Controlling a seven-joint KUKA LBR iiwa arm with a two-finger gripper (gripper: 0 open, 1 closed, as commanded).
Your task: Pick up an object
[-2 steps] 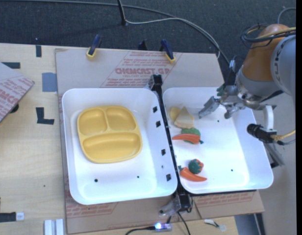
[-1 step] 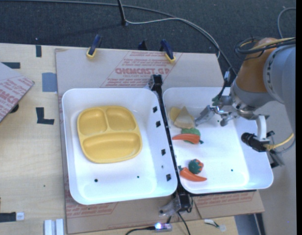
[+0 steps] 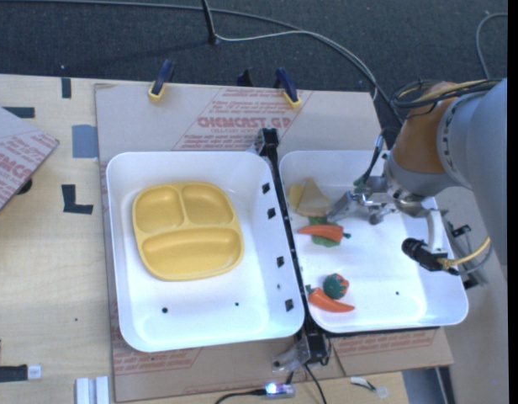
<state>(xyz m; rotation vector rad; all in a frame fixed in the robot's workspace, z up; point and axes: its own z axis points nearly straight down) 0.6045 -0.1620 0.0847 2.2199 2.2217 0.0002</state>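
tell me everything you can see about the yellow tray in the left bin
The yellow tray looks like smooth moulded plastic, a rounded rectangle with raised rims dividing it into three compartments: two small ones at the far side and one long one nearer the camera. It lies flat on the floor of the left white bin, slightly turned, towards its left half. Nothing sits in its compartments, and nothing but the bin touches it.

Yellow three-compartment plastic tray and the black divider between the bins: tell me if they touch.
Apart. The camera view shows the yellow three-compartment plastic tray lying in the left white bin, with a strip of bare white floor between its right edge and the black divider.
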